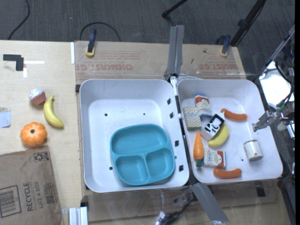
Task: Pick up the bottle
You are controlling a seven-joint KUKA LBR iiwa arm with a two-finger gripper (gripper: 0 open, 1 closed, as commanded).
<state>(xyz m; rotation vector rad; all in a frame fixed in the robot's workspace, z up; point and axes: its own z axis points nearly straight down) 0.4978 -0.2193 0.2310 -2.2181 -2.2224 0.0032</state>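
Claw [261, 124] hung at right bin's [262, 97] edge; can't tell its grip. Bottle [213, 124] lay left of claw, on banana [222, 137], among toys, not reached.

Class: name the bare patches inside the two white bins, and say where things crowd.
Left bin: bare floor above and left of the blue tray. Right bin: bare toward its upper right, above the orange sausage. Crowded around the banana and carrot.
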